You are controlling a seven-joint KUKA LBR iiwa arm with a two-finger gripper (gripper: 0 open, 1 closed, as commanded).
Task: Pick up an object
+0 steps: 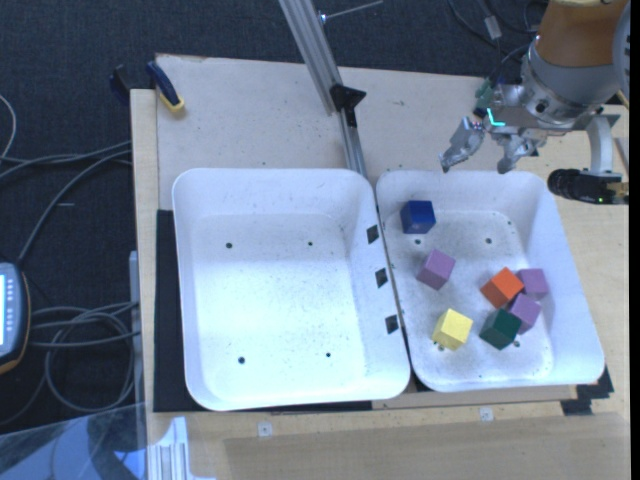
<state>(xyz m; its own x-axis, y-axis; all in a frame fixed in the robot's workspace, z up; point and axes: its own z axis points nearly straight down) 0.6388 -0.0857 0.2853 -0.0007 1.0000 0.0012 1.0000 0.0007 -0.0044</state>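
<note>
Nothing has been picked up yet. The gripper [482,155] is seen up high at about 1 o'clock in the picture, above the far rim of the right bin [572,308]. Its two fingers are held apart, and nothing is seen between them. So the step in hand looks like getting ready to reach down.

The things to be picked are all in the right bin. A blue cube [418,216] is found at 12 o'clock in that bin, nearest the gripper. A light purple cube [436,268] lies near the middle. A yellow cube [453,328] sits at 6 o'clock. At 3 to 4 o'clock a small pile is made by an orange cube [502,287], a dark green cube [499,329] and two more purple cubes [529,298], all touching or just beside each other.

For the next move, one cube must be chosen. The blue cube stands alone, so it would likely be easiest. The fingers would need to be lowered on both sides of it and then closed. The piled cubes could be bumped if they were tried.

The cubes look small, hard and smooth, with flat sides and sharp corners. The bins are white, shallow and rounded at the corners, with dark specks. The left bin [190,268] sits beside the right one.
</note>
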